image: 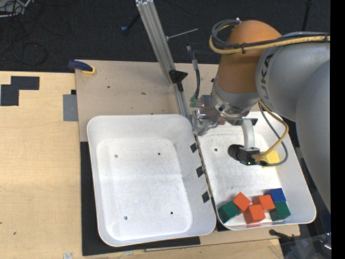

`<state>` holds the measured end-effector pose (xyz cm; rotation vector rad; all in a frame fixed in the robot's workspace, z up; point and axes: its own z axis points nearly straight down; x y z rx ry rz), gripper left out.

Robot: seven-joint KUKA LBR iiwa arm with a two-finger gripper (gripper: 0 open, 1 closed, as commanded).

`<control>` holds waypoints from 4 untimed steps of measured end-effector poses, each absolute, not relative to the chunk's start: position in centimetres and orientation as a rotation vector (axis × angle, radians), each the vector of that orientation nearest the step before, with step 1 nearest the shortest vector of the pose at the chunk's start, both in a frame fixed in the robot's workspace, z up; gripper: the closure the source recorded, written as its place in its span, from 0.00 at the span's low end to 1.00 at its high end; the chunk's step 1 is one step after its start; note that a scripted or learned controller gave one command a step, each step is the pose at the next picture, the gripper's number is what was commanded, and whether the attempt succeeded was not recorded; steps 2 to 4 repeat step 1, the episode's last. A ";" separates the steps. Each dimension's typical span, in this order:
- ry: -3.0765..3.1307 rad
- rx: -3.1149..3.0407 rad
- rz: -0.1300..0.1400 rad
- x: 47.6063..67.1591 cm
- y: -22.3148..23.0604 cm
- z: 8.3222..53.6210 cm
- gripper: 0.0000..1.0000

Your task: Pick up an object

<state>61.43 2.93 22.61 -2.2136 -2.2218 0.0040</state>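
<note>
Orange, green and blue blocks lay huddled in the camera view at the near end of the right bin (229, 174). A green block (229, 210) sat leftmost, with an orange block (242, 201) touching it. A second orange block (254, 213) and a third orange block (266, 202) lay just beside those. A blue block (277, 195) and a dark green block (280, 212) closed the group on the right. They were packed tight, several faces touching, with little free room between them.

The gripper (206, 117) was at the opposite end of that same bin. It hung over the far left corner, close to the rim shared with the left bin (140, 182). Its tip was lost against metal and glare, so whether it was open or closed could not be told. Nothing could be seen held in it.

The cluster therefore lay well apart from the gripper, toward the camera and a little to the view's right, along the bin's length. The blocks were roughly cubic, so no long axis set the approach. By my judgement the green block on the left edge was the nearest target, and its outer side looked the most exposed. Reaching it would call for travel down the bin before any descent.
</note>
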 end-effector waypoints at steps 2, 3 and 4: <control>-2.222 -2.212 0.006 60.8 8.0 21.7 1.00; -2.222 -2.212 0.006 60.8 8.0 21.7 1.00; -2.222 -2.212 0.006 60.8 8.0 21.7 1.00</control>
